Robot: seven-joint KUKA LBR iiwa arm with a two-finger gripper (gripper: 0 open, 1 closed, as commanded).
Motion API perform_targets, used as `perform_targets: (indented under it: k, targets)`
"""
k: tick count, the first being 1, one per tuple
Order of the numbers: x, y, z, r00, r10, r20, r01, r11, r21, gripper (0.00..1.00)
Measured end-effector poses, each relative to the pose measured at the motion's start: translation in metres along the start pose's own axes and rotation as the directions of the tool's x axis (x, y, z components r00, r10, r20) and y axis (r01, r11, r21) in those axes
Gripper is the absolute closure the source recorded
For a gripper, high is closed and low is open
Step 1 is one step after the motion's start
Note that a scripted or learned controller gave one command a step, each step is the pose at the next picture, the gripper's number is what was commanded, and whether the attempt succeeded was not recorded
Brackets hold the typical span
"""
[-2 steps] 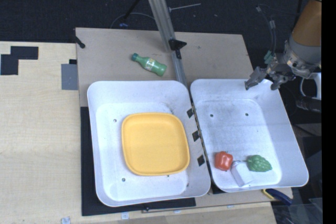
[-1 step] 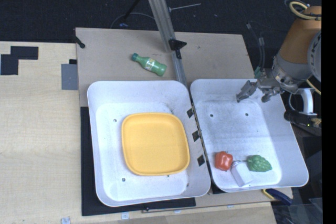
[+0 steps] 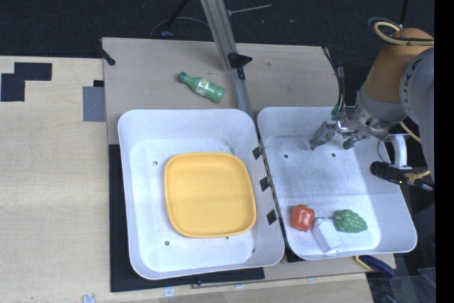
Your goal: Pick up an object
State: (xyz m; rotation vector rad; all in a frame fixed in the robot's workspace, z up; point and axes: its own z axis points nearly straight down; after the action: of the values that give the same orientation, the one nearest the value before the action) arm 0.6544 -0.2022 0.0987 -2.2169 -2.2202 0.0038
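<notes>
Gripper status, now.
Gripper: open, fingers spread, holding nothing, over the upper part of the right bin.

Bench (image 3: 298, 74) bears two bins (image 3: 142, 131), green bottle (image 3: 201, 86).

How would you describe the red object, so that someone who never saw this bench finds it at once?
Look at the right bin of the two white bins. Near its front edge lie three small things in a row. The red pepper is the leftmost, beside a white block and a green lump, and it alone is red.
</notes>
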Motion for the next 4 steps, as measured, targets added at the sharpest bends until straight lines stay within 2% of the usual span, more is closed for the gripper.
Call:
perform_targets:
  k: [1,2,3,4]
  targets:
    - [0.000,0.001,-0.013,1.000,-0.001,0.002,0.001,1.000,-0.004,1.00]
    - [0.003,0.010,-0.060,1.000,0.001,0.002,-0.001,1.000,-0.008,1.00]
    - [0.004,0.004,-0.105,1.000,0.002,0.002,-0.002,1.000,-0.008,1.00]
    - [-0.001,0.005,-0.166,1.000,0.000,0.003,0.000,1.000,-0.009,1.00]
